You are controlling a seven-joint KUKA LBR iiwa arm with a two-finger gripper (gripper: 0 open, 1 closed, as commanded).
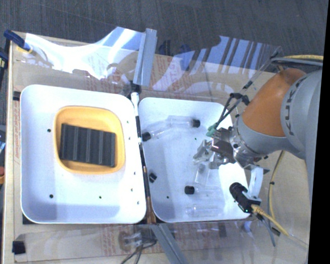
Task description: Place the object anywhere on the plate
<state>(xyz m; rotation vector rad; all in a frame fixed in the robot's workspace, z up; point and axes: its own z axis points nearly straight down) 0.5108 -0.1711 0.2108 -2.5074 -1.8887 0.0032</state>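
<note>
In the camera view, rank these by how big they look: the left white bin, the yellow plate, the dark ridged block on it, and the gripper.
1. left white bin
2. yellow plate
3. dark ridged block
4. gripper, which sits nearer the camera, so its true size is less sure

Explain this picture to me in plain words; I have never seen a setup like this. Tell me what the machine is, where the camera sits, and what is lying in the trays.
One camera looks down at a slant on a bench with two shallow white bins. The grey and orange robot arm reaches in from the right. Its gripper hangs over the right bin, which holds several clear plastic bottles with small black caps, hard to count. The left bin holds a yellow plate with a dark ribbed block on it. Whether the gripper holds anything cannot be told.
</note>
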